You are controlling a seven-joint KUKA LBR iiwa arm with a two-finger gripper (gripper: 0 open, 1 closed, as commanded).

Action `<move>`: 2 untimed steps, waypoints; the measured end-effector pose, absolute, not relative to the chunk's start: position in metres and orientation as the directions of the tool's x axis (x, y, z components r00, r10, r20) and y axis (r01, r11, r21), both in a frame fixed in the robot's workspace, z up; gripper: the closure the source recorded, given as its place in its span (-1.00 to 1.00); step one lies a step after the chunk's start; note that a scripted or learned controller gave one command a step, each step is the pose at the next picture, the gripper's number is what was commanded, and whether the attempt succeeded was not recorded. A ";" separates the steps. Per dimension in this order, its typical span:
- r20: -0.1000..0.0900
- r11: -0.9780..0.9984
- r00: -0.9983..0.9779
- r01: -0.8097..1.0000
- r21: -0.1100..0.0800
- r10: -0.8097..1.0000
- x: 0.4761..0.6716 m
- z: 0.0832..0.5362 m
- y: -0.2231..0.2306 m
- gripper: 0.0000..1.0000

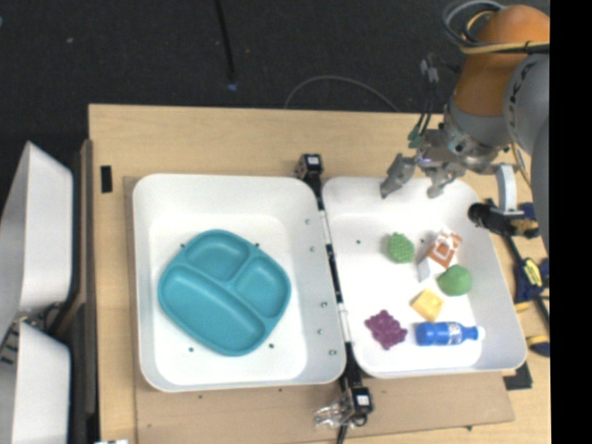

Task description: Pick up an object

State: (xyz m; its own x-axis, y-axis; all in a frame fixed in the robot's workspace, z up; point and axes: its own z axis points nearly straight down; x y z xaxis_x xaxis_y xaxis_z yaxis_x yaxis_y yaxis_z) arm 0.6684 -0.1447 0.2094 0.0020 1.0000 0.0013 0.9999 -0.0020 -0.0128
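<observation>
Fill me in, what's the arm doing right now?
The KUKA arm reaches in from the right, its end effector open and holding nothing above the far edge of the right bin. Nothing is picked yet. In that bin lie a green bumpy ball, an orange-and-white block, a green ball, a yellow block, a purple piece and a blue bottle. The left bin holds a teal divided plate.

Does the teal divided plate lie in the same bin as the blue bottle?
No, the teal divided plastic plate lies in the left white bin, the small blue bottle in the right one.
</observation>
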 end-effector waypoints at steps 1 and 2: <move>0.000 0.000 0.000 1.000 0.002 1.000 0.671 0.219 -0.144 -1.00; -0.002 -0.001 0.001 1.000 -0.002 1.000 0.666 0.159 -0.143 -1.00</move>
